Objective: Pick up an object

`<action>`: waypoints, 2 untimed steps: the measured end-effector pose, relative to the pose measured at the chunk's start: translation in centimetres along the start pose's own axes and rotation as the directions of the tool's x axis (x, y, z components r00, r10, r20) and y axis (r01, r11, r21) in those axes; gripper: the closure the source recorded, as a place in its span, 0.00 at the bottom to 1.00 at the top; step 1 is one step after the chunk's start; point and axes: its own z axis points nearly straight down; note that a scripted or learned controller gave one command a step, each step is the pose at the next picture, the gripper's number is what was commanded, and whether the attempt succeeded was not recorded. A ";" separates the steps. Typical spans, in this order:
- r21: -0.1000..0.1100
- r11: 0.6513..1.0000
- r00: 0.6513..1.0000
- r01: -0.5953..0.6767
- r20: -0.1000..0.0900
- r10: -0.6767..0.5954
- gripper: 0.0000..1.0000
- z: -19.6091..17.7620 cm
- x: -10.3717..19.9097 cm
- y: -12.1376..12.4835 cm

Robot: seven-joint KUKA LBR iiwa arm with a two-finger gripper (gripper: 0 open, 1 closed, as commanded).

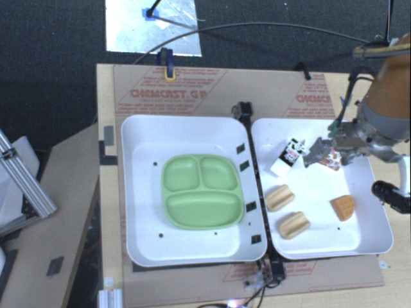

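My gripper hangs over the far part of the right bin, at the end of the grey arm with its orange band. Directly under it lies a small red and white item, partly hidden by the gripper; whether they touch is unclear. A white carton with black markings lies just left of the gripper. Nearer the front of the same bin lie two tan bread-like pieces and an orange wedge.
The left bin holds a green divided plate. A black divider with clips runs between the bins. A cable arcs over the bench's far edge, and a metal frame stands at the left.
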 end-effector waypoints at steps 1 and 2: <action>-0.010 1.000 1.000 0.002 0.001 -0.002 0.00 -0.5 0.0 0.2; -0.007 1.000 1.000 0.000 0.000 0.000 0.00 4.2 0.6 -0.4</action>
